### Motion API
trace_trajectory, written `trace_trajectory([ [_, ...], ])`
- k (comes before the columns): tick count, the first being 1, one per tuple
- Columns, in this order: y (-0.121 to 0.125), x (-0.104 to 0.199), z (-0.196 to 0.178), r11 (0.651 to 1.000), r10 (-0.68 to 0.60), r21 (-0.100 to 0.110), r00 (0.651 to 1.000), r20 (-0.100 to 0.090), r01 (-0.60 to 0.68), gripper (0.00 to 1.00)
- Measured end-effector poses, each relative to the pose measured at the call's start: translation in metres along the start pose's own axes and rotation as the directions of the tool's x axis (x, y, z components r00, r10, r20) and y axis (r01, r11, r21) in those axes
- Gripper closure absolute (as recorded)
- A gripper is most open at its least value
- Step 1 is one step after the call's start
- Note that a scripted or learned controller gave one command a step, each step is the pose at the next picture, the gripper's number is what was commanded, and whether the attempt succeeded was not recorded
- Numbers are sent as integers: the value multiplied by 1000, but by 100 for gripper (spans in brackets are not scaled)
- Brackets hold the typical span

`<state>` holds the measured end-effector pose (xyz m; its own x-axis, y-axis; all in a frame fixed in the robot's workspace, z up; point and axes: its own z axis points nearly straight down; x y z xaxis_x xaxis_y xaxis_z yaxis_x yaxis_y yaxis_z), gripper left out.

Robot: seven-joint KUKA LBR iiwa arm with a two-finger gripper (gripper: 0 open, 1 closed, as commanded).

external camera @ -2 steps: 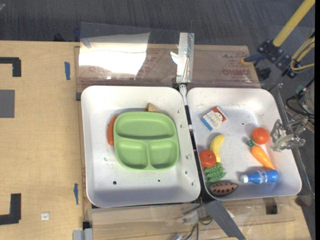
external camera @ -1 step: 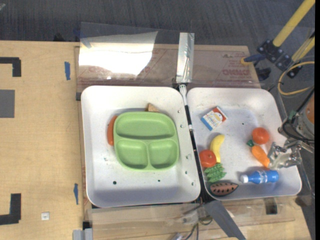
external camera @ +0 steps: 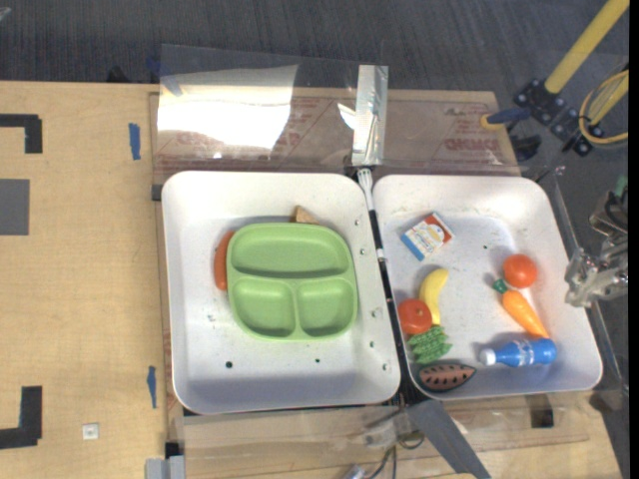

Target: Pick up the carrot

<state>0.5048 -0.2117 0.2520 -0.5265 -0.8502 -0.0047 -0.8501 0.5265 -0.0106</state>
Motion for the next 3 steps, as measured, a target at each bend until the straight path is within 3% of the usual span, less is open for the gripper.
trace_trajectory([
  [1,18,19,62,979,-203,-13,979,0,203,100],
  [3,14,13,39,980,-201,3,980,7,201,100],
])
